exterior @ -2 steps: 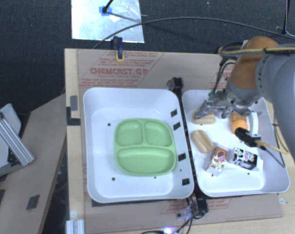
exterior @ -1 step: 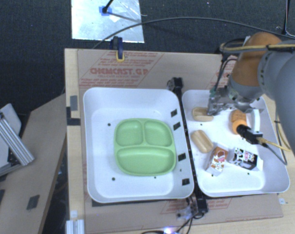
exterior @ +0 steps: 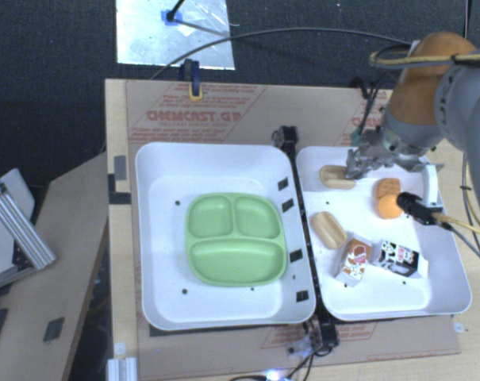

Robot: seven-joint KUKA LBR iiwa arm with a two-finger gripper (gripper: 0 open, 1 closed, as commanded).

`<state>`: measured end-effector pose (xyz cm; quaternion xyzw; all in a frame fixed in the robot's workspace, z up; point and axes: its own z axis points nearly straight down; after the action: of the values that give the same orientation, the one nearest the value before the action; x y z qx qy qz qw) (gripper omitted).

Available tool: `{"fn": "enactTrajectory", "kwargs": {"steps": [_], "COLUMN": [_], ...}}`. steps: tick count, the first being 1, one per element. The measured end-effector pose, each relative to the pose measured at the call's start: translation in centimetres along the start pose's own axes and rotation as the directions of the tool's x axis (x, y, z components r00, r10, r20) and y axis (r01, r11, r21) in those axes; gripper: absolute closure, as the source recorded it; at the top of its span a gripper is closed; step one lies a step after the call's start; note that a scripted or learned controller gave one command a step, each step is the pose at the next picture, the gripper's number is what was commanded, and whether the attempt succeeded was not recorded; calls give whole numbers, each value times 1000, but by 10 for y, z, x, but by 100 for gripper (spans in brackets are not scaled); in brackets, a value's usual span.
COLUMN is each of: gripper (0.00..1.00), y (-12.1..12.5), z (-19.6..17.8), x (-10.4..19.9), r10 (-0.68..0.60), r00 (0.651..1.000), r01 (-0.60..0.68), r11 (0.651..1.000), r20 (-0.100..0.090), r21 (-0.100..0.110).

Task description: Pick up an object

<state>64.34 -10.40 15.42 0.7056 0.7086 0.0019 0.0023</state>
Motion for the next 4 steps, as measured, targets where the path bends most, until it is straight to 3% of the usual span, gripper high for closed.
{"fn": "enactTrajectory", "kwargs": {"steps": [1, 2, 4], "gripper": [100, 100, 100], "y": [6, 7, -39], "z": [-64, -63, -53], "x": [-3, -3, 102], "r10": [-1, -2, -5], "r00": [1000, 1000, 1000], "r01": [1, 2, 5], "r11": [1000, 1000, 1000], "r20": [1, 0, -2], "r21": [-3, 2, 8]}}
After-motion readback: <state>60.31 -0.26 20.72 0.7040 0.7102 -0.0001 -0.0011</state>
